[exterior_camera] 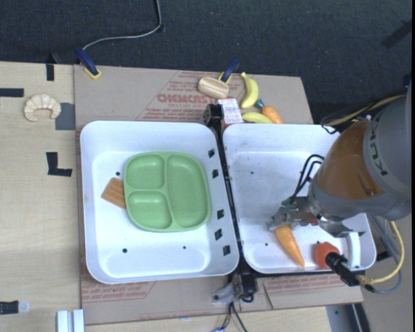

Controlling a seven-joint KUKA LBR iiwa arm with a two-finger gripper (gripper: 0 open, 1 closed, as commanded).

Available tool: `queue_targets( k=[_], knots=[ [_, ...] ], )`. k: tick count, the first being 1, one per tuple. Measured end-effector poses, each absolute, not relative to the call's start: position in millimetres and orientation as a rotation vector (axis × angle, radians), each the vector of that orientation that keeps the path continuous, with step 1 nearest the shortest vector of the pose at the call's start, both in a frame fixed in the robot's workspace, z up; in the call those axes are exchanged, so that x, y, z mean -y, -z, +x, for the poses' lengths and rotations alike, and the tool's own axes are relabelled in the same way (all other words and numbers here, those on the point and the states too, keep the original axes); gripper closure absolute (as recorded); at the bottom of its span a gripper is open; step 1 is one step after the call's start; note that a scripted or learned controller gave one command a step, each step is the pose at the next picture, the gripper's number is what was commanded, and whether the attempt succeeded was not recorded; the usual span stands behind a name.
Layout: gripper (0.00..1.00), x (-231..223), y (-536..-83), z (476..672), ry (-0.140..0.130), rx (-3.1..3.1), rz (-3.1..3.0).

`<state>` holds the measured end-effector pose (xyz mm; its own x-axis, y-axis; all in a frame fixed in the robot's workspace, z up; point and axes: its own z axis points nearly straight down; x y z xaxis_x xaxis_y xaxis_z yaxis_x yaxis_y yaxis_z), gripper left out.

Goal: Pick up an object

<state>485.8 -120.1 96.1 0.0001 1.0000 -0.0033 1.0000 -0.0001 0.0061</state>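
While arm [363, 168] reaches in from right: wrist bent down over right bin [263, 144].
Gripper [285, 221]: low, just above carrot [290, 245] top; finger state – can't tell.
Carrot: on bin floor, near front wall.
Red obj [323, 253]: just right of carrot.

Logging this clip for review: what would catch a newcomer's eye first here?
The green divided plate in the left bin, with a brown cracker-like piece tucked at its left edge. Then the arm's gripper low in the right bin, just above an orange carrot, with a red item beside it.
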Motion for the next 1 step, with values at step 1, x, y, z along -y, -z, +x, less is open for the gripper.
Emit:
queue_targets(
  k=[1],
  knots=[
    [1.00,13.1,-184.2,510.7,-0.001,-2.225,2.220]
  ],
)
